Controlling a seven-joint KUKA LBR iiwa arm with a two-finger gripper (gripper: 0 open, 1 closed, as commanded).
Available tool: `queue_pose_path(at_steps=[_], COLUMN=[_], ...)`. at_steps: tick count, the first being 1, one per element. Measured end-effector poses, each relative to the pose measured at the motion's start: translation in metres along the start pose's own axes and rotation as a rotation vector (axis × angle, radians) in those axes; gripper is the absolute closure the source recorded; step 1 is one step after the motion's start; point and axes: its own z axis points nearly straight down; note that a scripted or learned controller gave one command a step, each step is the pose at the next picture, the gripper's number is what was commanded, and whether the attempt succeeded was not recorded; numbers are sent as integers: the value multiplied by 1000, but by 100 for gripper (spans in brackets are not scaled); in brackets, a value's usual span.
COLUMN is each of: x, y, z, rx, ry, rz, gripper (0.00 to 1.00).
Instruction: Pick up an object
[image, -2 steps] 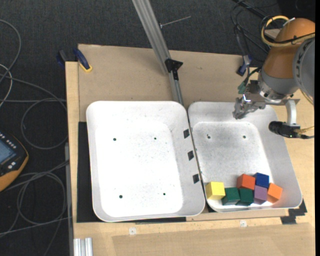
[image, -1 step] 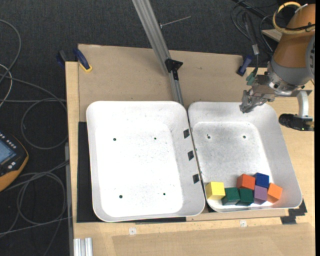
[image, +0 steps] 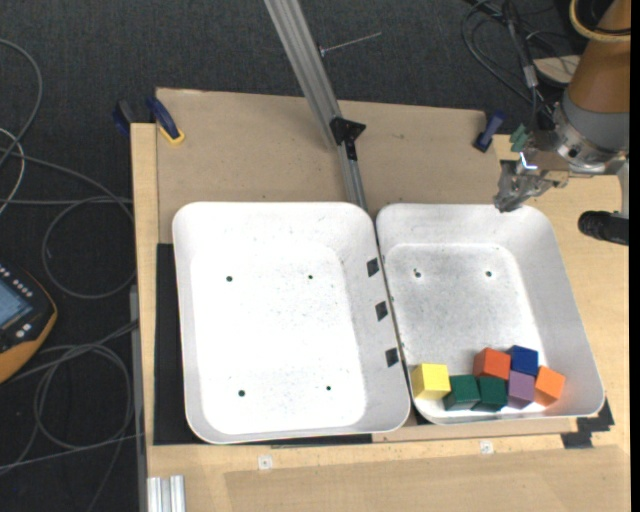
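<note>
We see a tan worktop (image: 260, 130) on dark carpet (image: 70, 60) strewn with cables. Whether the pincer (image: 512, 196) is apart or together, we cannot tell; blocks (image: 490, 378) crowd together.

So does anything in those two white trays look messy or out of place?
Nothing looks broken or spilled. The coloured blocks are all huddled against the near wall of the right bin, a few resting on one another, while the gripper hangs over its far rim.
</note>
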Motion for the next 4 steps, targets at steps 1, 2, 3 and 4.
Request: queue_pose_path(at_steps=[1,2,3,4], x=[63,116,160,210], y=[5,4,2,-5], z=[-4,-11,-6,-2], rx=[5,6,9,10], ry=[4,4,3,4], rz=[-6,-5,-4,-5], gripper=[100,100,100,100])
